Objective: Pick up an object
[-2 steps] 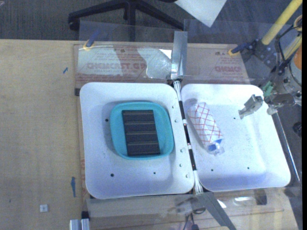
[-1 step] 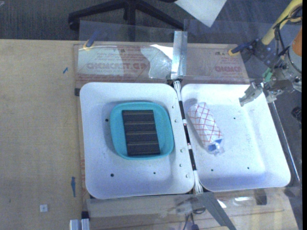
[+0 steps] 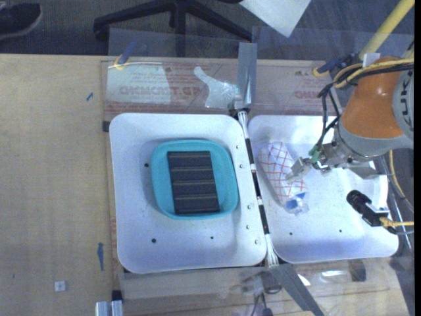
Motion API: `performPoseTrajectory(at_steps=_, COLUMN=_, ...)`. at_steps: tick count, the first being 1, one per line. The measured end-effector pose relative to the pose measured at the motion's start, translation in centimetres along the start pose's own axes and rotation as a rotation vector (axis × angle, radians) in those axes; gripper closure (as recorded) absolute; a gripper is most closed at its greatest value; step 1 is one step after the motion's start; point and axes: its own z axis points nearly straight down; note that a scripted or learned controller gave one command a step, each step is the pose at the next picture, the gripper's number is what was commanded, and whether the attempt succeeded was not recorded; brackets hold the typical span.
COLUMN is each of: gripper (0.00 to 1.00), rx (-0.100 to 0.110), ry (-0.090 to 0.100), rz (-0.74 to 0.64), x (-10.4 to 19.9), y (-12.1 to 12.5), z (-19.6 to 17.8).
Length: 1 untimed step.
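We see the gripper [image 3: 304,164] low over the right bin [image 3: 329,239], its tip just beside the right edge of the pouch [image 3: 281,174], a soft white bag with a red lattice print and a blue patch at its near end. Whether the jaws are parted or closed we cannot tell; they are small and lost against the white floor, and nothing is visibly held.

We judge the risks to lie in the pouch itself. It looks limp and crinkled, so a pinch at its edge may catch only a fold of film and let it slide out on the lift. A push from the side could also shove it against the wall between the bins rather than trap it. The cables [image 3: 342,78] looping off the wrist hang close to the bin's far rim and could snag if the arm swings.

In the left bin [image 3: 131,242] a teal tray [image 3: 195,178] carrying a dark ribbed block [image 3: 193,182] sits well apart from the gripper.

Both bins rest on a wooden bench [image 3: 46,176], with taped plastic sheeting [image 3: 171,87] along the far side. Beyond it lie dark carpet and the base of a chair [image 3: 177,8].
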Motion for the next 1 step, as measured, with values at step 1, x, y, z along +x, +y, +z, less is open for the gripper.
performPoseTrajectory(at_steps=1, gripper=0.0, rx=-0.043, ry=-0.013, rz=-0.109, x=0.37, y=-0.21, z=2.25)
